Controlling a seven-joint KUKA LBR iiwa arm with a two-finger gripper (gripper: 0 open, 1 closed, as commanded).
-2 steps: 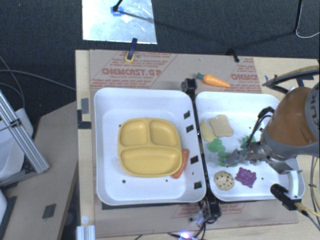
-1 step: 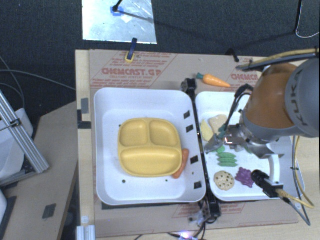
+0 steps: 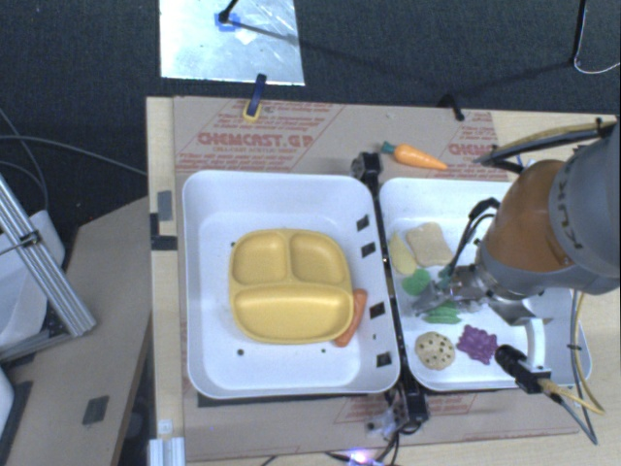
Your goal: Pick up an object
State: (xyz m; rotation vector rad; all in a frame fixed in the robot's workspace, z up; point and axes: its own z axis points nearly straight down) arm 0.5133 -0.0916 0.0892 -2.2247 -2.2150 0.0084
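Note:
My gripper (image 3: 439, 299) reaches from the right into the right bin (image 3: 441, 190), low over its middle. Its metal fingers sit right at some green toy pieces (image 3: 419, 282), one leafy and one pod-like (image 3: 443, 314). Whether anything is between the fingers is hidden. Around it lie a tan bread slice (image 3: 428, 244), a pale yellow piece (image 3: 401, 253), a chocolate-chip cookie (image 3: 434, 349) and a purple grape bunch (image 3: 476, 343). In the left bin (image 3: 209, 212) a yellow divided plate (image 3: 289, 284) rests with an orange piece (image 3: 353, 318) tucked at its right edge.
An orange toy carrot (image 3: 414, 155) lies on the cardboard behind the right bin. A black divider with clips (image 3: 374, 250) runs between the bins. A shiny metal sheet (image 3: 231, 25) lies on the dark floor beyond. The arm's grey and orange body (image 3: 543, 226) covers the right bin's right side.

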